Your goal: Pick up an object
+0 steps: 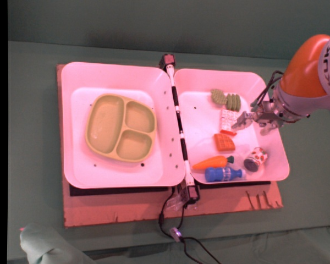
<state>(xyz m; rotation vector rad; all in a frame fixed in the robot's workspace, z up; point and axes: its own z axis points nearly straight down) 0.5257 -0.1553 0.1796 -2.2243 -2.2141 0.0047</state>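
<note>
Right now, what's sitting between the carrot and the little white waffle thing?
In the camera view, the orange waffle piece lies between the carrot and the white waffle piece, in the right bin.

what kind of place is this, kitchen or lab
Most likely a robot lab test bench, not a kitchen: a grey and orange arm reaches over two white bins, one holding toy food such as a carrot, the other a divided tray.
</note>
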